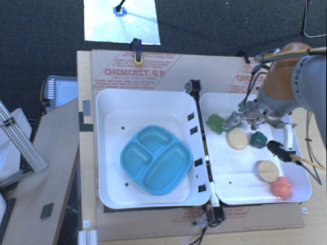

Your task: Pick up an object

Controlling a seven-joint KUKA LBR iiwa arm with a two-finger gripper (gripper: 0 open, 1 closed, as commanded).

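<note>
Right bin (225, 190) holds small toys (perhaps food), fingers (240, 117) above them.

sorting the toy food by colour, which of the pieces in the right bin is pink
The pink piece in the right bin's near right corner. The two round pieces are cream or tan, and the two others are green.

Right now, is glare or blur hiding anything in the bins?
Camera view: even light, soft shadows; the white bins are bright but not washed out, and the blue tray is sharp. The arm at the right edge is slightly blurred. A bright panel on the floor glares.
</note>
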